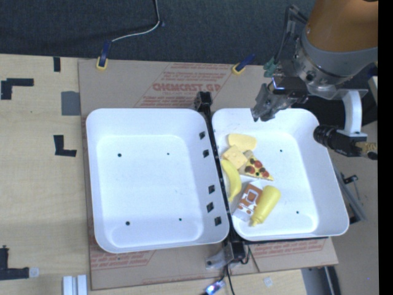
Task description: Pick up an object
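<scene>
From above I see the arm's hand hovering over the far left rim of the right bin; I cannot tell whether it is released or clenched. Toys cluster at that bin's left side: a pizza slice, a cheese wedge, a banana, a mustard bottle. The left bin sits beside it on the bench

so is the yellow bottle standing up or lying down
Lying down: the yellow bottle rests on its side on the right bin floor, beside the banana.
</scene>
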`<state>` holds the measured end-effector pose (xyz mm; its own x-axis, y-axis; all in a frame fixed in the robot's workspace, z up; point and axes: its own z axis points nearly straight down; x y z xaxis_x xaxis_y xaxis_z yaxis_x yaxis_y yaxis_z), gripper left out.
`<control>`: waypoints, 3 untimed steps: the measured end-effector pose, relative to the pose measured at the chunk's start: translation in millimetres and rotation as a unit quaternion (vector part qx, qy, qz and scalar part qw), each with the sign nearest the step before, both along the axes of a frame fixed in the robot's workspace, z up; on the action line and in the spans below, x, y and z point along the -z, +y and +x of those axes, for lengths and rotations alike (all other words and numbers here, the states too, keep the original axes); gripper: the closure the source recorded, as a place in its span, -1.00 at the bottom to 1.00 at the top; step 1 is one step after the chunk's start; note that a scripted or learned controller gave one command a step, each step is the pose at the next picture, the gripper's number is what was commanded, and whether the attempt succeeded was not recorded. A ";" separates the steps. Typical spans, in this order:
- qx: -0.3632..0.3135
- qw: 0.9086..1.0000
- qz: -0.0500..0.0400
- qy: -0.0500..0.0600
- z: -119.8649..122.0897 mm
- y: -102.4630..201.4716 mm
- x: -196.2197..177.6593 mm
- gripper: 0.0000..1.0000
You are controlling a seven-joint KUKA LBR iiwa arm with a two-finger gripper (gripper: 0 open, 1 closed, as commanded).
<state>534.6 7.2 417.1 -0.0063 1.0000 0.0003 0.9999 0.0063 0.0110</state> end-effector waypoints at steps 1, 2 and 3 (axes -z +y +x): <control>-0.001 1.000 0.001 0.005 -53.0 64.9 -21.4 1.00; 0.001 1.000 0.000 0.003 -50.7 100.3 -70.9 1.00; 0.002 1.000 0.000 0.006 -51.0 140.7 -73.2 1.00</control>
<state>483.7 147.9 490.4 -0.0027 1.0000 -0.0004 1.0000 0.0027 -0.0005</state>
